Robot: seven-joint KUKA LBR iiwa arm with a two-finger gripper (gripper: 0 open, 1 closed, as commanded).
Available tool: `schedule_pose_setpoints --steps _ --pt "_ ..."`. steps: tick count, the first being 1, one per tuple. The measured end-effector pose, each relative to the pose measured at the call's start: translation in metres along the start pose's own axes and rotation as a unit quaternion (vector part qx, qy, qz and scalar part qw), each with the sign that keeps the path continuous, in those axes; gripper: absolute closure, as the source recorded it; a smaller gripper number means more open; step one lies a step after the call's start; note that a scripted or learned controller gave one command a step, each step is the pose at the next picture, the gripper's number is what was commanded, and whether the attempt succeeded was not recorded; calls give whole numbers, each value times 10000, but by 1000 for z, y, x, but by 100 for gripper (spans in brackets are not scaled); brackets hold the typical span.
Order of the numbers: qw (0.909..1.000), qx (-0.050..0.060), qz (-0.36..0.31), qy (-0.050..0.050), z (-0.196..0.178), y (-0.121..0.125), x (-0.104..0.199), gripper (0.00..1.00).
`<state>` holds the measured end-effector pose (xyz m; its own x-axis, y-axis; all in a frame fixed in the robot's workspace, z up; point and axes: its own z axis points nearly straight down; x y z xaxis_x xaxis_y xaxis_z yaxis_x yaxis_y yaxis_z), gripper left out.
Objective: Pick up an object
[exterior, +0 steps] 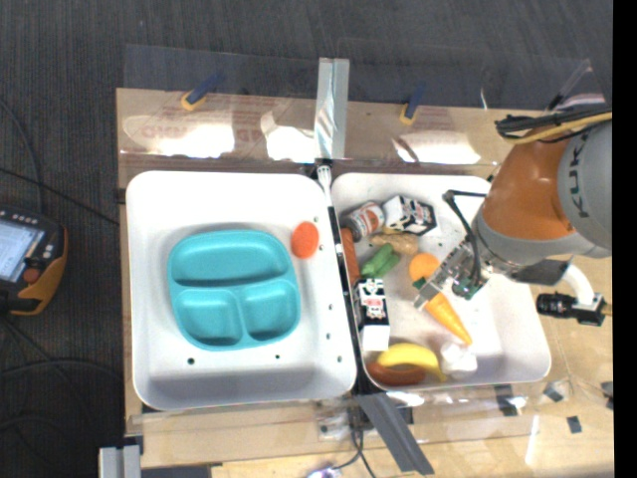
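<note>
Pincer [450, 283] low in the right bin [518, 352], right over the carrot [445, 314], near its green top; can't tell whether it's open or closed. Carrot lies in the bin beside an orange [423, 265]. Banana [408, 356] at the front edge. Left bin [149, 297] has a teal tray [235, 287] and a small orange ball [305, 238].
</note>
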<state>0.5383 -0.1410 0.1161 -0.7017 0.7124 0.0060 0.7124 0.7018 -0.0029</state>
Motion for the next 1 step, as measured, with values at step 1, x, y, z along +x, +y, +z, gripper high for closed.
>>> schedule_pose_setpoints --steps 1 --pt "9988 13 492 -3 12 50 3 100"
